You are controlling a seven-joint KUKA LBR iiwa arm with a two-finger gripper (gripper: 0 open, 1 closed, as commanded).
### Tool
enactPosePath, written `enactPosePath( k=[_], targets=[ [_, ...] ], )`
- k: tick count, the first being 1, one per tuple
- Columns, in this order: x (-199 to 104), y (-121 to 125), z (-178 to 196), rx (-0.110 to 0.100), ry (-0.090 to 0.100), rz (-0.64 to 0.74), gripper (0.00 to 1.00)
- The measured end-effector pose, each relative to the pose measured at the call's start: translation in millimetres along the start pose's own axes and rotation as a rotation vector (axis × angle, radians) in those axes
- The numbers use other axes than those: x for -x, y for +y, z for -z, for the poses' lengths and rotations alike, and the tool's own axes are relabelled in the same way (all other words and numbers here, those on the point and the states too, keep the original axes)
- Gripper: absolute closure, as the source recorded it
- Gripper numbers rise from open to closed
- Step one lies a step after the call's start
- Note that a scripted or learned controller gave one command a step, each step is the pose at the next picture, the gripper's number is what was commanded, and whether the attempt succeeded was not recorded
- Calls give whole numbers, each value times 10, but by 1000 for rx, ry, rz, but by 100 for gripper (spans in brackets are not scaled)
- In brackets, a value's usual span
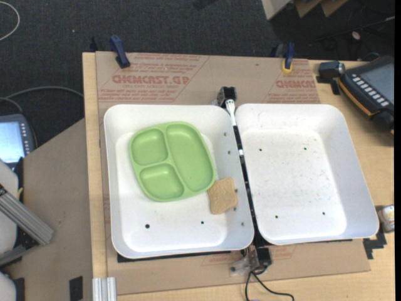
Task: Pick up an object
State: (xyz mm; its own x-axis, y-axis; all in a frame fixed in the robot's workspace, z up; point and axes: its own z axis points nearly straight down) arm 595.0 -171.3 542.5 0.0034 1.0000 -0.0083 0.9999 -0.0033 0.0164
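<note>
A light green divided plate (171, 162) with three compartments lies in the left bin (131, 231), slightly tilted toward the back right. A small tan, sponge-like square (222, 195) rests just off the plate's front right corner, close to the bin's right wall.
The right bin (301, 168) has a speckled white floor. Both bins sit on a brown cardboard sheet (156, 74) held by a blue clamp (119, 51) and another clamp (288, 58) at the back. A black tablet-like device (369, 89) lies at the far right. Cables run between the bins.
</note>
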Motion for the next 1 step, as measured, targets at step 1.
enactPosePath(
  k=[1],
  targets=[
    [-119,-563,-700,-24,10,1,100]
  ],
)
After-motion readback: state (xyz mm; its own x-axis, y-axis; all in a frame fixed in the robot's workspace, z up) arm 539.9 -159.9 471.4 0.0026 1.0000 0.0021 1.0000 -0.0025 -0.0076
